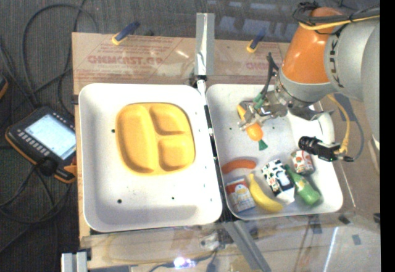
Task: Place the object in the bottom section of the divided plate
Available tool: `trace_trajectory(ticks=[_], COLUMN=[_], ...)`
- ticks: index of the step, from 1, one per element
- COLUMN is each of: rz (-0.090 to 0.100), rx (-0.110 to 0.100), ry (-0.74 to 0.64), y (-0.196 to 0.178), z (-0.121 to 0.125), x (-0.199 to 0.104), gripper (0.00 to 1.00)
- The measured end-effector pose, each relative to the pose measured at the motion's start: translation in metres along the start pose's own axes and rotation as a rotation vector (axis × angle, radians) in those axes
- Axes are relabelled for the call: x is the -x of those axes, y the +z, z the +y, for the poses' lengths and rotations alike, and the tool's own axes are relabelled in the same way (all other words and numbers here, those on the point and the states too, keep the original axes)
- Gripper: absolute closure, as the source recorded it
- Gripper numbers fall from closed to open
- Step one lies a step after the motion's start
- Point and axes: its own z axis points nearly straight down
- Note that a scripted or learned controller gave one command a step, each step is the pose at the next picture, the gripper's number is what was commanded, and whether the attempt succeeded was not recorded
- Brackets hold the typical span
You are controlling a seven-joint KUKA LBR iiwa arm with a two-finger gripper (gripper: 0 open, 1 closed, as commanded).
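A yellow divided plate (156,137) lies in the left white bin (102,203); it has one long section on its left and two smaller ones on its right. My gripper (254,114) hangs over the upper middle of the right bin (333,203). A small orange carrot (255,132) with a green top sits directly under its tip, touching or very close to it. Whether the carrot is held I cannot make out.
The right bin's lower half holds a red sausage (237,166), a banana (263,195), a small can (239,195), a cow-patterned carton (276,178), a green bottle (307,192) and a red-labelled can (302,161). A white cup (323,121) stands by the arm.
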Motion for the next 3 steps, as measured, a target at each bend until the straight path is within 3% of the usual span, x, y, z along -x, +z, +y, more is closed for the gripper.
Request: trace_trajectory(ticks=[1,2,3], rz=[-0.002,-0.003,-0.001], rx=[-0.002,-0.001,-0.001], ry=[0.227,0.091,-0.194], y=[0.020,0.000,0.000], z=[0.005,0.022,0.036], x=[0.020,-0.042,-0.105], gripper=[1.00,1.00,1.00])
